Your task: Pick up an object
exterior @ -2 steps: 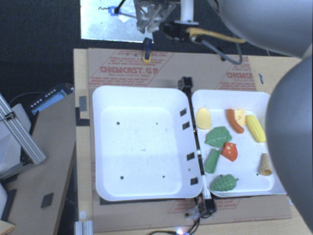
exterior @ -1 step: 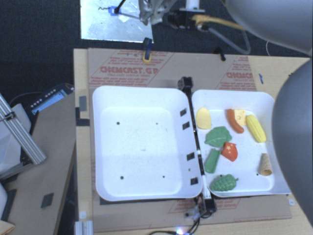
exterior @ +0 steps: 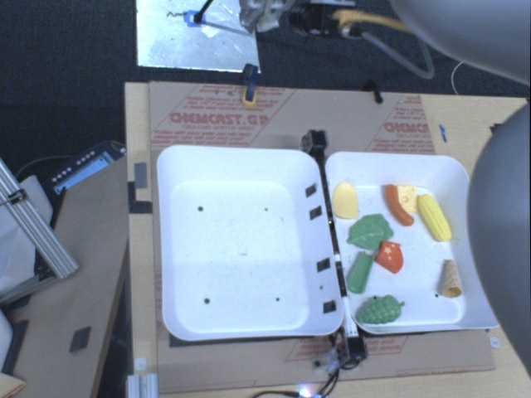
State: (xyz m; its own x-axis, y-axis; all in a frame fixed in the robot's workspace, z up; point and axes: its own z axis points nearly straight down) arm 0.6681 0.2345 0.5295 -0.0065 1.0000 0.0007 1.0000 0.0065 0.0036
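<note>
Grey arm [exterior: 498,247] loomed over right bin [exterior: 456,172] holding toy food; gripper [exterior: 264,11] hung beyond it, finger state unclear.

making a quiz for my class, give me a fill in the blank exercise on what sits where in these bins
1. All the toy foods lie in the ____ bin.
2. The corn cob is coloured ____.
3. The ice cream cone lies near that bin's ____ wall.
4. The gripper hangs above the picture's ____ edge.

Missing words: right; yellow; right; top
</note>
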